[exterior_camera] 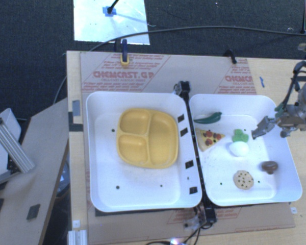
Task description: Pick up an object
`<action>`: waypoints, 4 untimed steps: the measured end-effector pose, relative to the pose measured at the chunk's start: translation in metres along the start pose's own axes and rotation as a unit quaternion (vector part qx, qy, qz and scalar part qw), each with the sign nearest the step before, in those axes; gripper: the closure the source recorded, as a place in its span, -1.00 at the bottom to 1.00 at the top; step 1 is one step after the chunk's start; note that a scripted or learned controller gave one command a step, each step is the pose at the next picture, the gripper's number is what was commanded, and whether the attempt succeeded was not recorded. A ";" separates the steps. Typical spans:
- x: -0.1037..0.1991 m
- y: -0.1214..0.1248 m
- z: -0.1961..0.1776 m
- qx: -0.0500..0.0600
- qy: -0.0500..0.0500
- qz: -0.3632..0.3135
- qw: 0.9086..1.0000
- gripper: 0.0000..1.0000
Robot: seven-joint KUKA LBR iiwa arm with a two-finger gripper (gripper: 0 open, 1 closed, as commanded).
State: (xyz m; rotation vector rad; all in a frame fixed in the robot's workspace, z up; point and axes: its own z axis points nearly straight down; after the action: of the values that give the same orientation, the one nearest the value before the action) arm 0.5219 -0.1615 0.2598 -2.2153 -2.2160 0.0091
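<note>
The right bin (283,188) holds several toy foods. A dark green pepper (208,118) lies at the back left, with a pizza slice (209,138) just in front of it. A small green piece (239,135) touches a white egg (239,148). Nearer the front are a brown lump (269,166) and a round cookie (243,179). My gripper (270,132) hangs over the bin's right side, right of the green piece, open with nothing between its fingers.
The left bin (104,188) holds a yellow divided plate (147,138). A black hinged strip (189,147) runs between the bins. Cardboard (158,70) lies under both. A grey side table (35,157) stands at the left.
</note>
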 end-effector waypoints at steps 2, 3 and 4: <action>-0.008 -0.003 0.046 -0.005 -0.001 0.000 1.000 -1.00; -0.015 -0.007 0.092 -0.004 -0.001 0.000 1.000 -1.00; -0.008 -0.006 0.153 -0.004 0.000 0.000 1.000 -1.00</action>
State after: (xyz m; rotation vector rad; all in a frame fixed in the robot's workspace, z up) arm 0.5141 -0.1695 0.1067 -2.2184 -2.2202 0.0015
